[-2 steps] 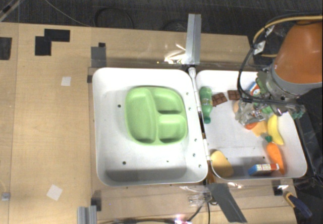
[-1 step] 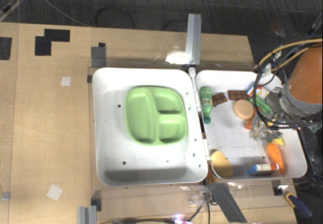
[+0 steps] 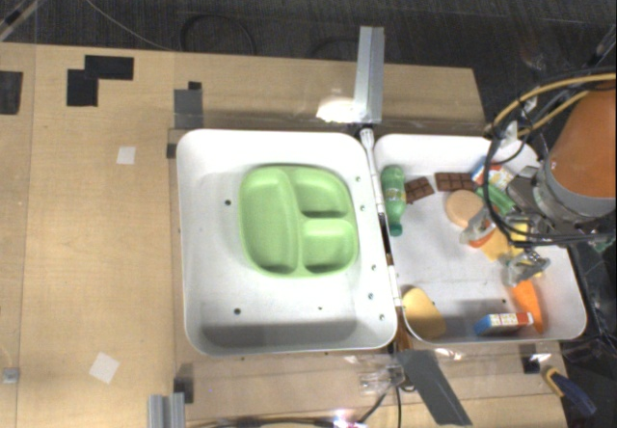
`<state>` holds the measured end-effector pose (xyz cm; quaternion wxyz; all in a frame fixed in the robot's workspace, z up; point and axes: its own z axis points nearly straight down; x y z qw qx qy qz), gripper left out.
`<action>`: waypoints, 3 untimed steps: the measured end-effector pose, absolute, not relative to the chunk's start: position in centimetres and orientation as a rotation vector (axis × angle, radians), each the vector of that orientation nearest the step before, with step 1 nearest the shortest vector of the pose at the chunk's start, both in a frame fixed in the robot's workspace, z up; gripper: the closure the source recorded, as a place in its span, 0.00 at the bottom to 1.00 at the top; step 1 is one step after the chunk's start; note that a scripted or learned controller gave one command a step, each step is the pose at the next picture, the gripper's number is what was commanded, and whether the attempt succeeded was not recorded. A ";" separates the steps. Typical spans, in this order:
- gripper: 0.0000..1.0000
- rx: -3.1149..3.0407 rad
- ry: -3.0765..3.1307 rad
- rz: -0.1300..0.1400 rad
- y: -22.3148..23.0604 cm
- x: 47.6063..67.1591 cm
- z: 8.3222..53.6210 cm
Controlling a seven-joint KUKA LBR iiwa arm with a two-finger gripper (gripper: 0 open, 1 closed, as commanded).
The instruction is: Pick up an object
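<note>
No legible writing anywhere. Gripper (image 3: 516, 257) low over right bin (image 3: 434, 248), among an orange carrot-like object (image 3: 528, 306), tan disc (image 3: 463, 208) and green bottle (image 3: 392, 193); grip state impossible to tell. Green divided tray (image 3: 294, 219) in left bin (image 3: 207, 253).

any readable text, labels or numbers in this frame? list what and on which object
None can be read.
Green bottle in the right bin: no legible label.
Small box near the right bin's front edge: blue, white and red print, too small and blurred to read.
Two brown bars: no visible writing.
Green divided plate in the left bin: plain.
</note>
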<state>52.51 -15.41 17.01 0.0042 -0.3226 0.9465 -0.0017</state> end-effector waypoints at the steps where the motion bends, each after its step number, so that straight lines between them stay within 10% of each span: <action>1: 0.00 -0.909 2.990 -0.012 -15.6 55.6 9.0; 2: 0.00 -0.966 2.973 -0.012 -18.4 52.2 9.1; 3: 0.00 -1.068 2.935 -0.013 -12.0 53.7 9.1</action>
